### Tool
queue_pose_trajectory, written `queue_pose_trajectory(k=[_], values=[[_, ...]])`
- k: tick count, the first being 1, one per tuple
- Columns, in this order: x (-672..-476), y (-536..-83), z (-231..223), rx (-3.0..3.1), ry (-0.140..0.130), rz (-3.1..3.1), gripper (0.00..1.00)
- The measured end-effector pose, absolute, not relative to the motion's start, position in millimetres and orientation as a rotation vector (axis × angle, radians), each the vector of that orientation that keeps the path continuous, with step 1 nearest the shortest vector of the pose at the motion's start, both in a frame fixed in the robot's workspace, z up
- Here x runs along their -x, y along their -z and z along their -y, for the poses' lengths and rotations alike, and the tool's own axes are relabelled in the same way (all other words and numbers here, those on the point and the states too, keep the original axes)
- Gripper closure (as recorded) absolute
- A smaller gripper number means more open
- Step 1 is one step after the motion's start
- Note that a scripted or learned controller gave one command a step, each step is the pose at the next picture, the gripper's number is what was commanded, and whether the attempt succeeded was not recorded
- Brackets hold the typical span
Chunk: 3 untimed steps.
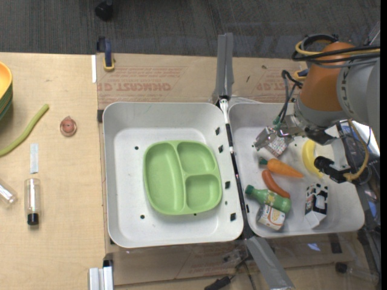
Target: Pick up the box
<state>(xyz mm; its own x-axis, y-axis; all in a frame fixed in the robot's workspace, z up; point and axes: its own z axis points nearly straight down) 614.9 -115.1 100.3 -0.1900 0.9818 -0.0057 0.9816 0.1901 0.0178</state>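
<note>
The grey arm with its orange band leans in over the right-hand shallow white plastic bin (357, 219), and its pincer (279, 133) hangs low near that bin's back-left part, right on top of a small crumpled grey-and-white packet (270, 141). Whether it is spread or closed I cannot tell; the wrist hides too much.

The target, a small black-and-white printed cardboard box (316, 199), sits at the bin's front-right, well apart from the pincer. It lies toward the near edge and further right, standing roughly on end with its long axis running front to back, flat-faced and crisp-edged, likely an easy rigid grab.

Between the two lies clutter: a smooth tapered orange carrot (283, 168), a second reddish-orange one (275, 182) just below, a glossy yellow banana (309, 156) against the arm, and a green-capped plastic bottle (269, 201) lying on its side.

In the left bin (118, 162), a matte green divided plastic tray (181, 177) sits alone on the desk's other half.
</note>
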Motion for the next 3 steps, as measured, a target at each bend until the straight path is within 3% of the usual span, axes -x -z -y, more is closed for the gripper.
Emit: queue_pose_trajectory(k=[1,2,3], values=[[-615.3,-110.1,118.1,-1.991,-0.013,-2.403,1.00],[-615.3,-110.1,118.2,-1.991,-0.013,-2.403,0.00],[-629.3,-91.1,103.3,-2.046,0.002,-2.383,0.00]])
